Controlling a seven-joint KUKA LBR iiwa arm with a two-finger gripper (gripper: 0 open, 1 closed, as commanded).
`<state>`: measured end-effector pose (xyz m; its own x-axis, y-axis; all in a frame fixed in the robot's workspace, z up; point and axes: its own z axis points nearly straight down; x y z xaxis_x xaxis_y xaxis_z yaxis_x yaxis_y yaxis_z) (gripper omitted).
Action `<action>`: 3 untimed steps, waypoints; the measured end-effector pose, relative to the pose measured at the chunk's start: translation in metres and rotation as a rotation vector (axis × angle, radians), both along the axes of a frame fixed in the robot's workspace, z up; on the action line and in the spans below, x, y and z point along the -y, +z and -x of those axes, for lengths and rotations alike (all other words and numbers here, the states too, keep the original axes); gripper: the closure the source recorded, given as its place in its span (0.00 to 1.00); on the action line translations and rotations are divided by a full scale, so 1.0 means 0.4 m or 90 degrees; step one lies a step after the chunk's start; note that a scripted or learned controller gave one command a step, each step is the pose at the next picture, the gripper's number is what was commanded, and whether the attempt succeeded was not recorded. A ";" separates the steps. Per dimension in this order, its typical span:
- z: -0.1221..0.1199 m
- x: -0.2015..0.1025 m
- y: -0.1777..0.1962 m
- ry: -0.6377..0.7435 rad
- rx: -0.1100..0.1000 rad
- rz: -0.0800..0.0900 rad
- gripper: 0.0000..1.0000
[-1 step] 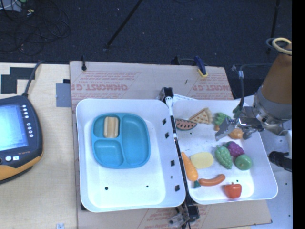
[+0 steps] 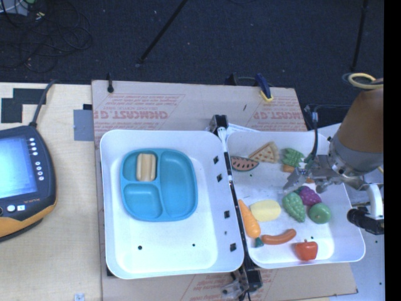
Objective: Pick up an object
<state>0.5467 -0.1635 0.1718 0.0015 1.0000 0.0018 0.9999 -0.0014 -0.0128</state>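
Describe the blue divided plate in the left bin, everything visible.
The blue divided plastic plate is rounded-square with three compartments: two smaller on its left, one larger on its right. It lies flat in the shallow white left bin, towards the far-left part, clear of the walls. A tan bread-like piece sits in its upper-left compartment; the other two look bare.

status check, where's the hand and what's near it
Hand low in right white bin, over toy food. Purple toy grapes and green bumpy toy vegetable just beneath. Nothing visibly held.
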 end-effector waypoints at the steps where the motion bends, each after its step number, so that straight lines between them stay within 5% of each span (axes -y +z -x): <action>1: -0.014 0.032 -0.151 0.001 0.007 0.001 0.00; 2: -0.112 0.048 -0.215 0.001 0.005 -0.001 0.00; 3: -0.111 0.049 -0.189 -0.001 0.005 -0.002 1.00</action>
